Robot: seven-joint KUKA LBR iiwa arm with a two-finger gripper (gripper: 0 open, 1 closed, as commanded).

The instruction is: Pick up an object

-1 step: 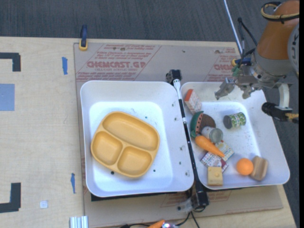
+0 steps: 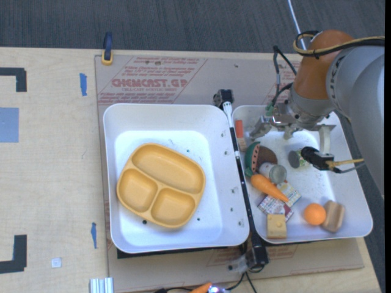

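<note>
Gripper [image 2: 272, 122] low over the back left part of the right bin [image 2: 359, 194].

Too tucked under the grey arm [image 2: 360, 72] to tell whether clenched or let loose. Lots of small things to pick from in that bin: a melon slice [image 2: 252, 157] just in front of the gripper, near the wall between the bins; a carrot [image 2: 269, 188] in the middle, lying slanted; a little packet [image 2: 275, 205] touching the carrot's front side; a yellow block [image 2: 276, 226] by the front edge; an orange ball [image 2: 314, 214] and a brown peg [image 2: 333, 215] side by side at the front right. In the left bin [image 2: 122, 127], a yellow plate [image 2: 160, 185] with three parts, well apart from the gripper.
</note>
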